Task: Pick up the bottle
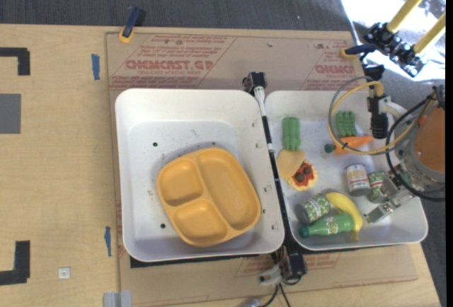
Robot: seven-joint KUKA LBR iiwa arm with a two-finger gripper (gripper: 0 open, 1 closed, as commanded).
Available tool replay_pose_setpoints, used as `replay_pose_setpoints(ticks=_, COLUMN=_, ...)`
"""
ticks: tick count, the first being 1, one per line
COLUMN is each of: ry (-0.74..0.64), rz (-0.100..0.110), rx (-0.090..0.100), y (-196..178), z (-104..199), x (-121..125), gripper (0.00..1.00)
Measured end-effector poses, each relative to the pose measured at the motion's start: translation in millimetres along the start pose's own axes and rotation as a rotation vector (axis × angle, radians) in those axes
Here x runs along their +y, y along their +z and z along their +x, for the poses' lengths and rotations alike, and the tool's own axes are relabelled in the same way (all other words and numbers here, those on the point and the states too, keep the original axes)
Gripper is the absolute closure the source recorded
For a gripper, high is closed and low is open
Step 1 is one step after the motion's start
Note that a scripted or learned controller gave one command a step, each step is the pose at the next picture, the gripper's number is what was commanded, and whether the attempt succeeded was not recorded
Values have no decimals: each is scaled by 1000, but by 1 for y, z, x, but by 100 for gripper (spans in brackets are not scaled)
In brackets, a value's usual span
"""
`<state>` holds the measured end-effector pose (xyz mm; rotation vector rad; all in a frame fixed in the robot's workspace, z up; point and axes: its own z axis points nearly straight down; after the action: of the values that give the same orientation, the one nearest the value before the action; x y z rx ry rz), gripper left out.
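The bottle (330,226) is green with a label and lies on its side near the front wall of the right bin (417,231), its cap pointing left. A banana (347,206) lies right behind it, touching it. My gripper (384,199) hangs low over the right part of that bin, to the right of the bottle and a little behind it. It is apart from the bottle, with the arm's orange band (432,146) above it.
The right bin also holds a green can (315,208), a small tin (356,177), a pizza slice (300,170), a green toy (291,133), a green block (345,123) and a carrot (358,143). A yellow divided plate (207,196) lies in the left bin (134,157).
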<state>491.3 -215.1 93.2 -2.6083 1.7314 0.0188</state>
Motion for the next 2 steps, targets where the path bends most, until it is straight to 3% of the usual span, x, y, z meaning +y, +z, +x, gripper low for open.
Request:
replay_pose_setpoints(ticks=1, ry=4, rz=3, rx=7, y=-11, z=3, x=-1, gripper=100)
replay_pose_setpoints(ticks=2, ry=-414, rz=-6, rx=12, y=-8, z=-7, x=10, gripper=100)
